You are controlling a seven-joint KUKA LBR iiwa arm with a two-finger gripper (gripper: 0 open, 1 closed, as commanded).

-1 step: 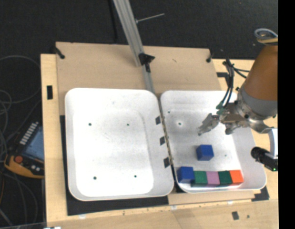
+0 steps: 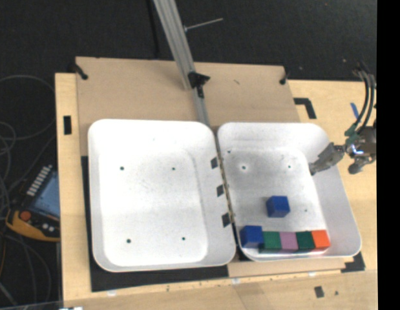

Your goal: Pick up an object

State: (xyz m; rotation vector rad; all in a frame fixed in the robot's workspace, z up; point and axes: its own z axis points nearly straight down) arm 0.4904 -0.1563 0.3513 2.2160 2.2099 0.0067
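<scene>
A: What do we have in the right bin [image 2: 332, 192]?

B: We count six cubes. A blue cube [image 2: 277, 206] sits alone near the middle of its floor. Along the near edge runs a row: a second blue cube [image 2: 252, 235] at the near left corner, then a green cube [image 2: 272, 241], a pink cube [image 2: 289, 240], a darker green cube [image 2: 305, 239] and an orange cube [image 2: 321, 239] toward the near right corner. Neighbours in the row appear to touch.

A: And the gripper [image 2: 329, 157]?

B: We see it over the right bin's far right edge, well apart from every cube. It is small and blurred, so we cannot tell how it is set. Nothing is in it.

A: The left bin [image 2: 148, 196]?

B: It lies just beside the right one on the surface [image 2: 251, 86].
</scene>
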